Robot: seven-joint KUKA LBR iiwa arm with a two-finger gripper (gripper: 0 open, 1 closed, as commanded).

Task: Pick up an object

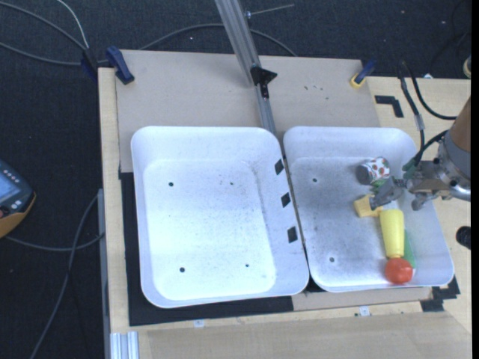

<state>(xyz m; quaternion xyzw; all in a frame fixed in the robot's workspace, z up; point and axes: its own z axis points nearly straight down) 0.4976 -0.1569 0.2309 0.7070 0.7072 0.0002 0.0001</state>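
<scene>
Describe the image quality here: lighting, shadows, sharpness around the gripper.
Camera view: lighting even and diffuse, no harsh glare on the right bin; soft shadow beside the yellow cylinder and under the gripper; gripper area soft and low in detail, so its fingers are hard to read; the small patterned object looks blurry too.

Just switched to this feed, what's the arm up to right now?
The arm reaches in from the right over the right bin, with its tool low among the objects clustered at that bin's right side. Right by the tool are a small yellow block and a grey-and-white patterned object; a yellow cylinder lies just below, with a red ball at its lower end. Nothing looks lifted yet, and I can't tell whether the tool has hold of anything.
</scene>
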